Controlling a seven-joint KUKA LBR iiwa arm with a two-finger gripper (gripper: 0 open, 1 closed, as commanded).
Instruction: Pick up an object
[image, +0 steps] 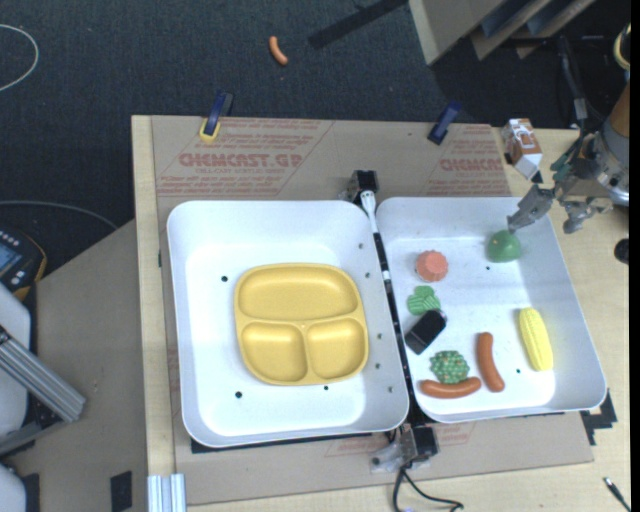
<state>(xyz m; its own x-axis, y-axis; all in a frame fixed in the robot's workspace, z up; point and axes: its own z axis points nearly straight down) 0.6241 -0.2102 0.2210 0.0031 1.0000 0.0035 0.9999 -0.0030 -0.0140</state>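
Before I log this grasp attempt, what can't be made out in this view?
- Gripper: too small and blurred to tell whether it grips the green object beneath it.
- Arm: cut off by the right edge.
- Green object: too blurred to identify.
- Broccoli overlaps one sausage, hiding part of it.

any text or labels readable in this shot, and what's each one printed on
"CHEMCAST GP" in faded red, on the brown board behind the left bin; the last letters are uncertain.
The same red print repeats on the board behind the right bin, too faint and cut off to read.
Smaller red lines beneath both prints: too small to read.
The small box at the board's far right corner carries markings, too blurred to read.
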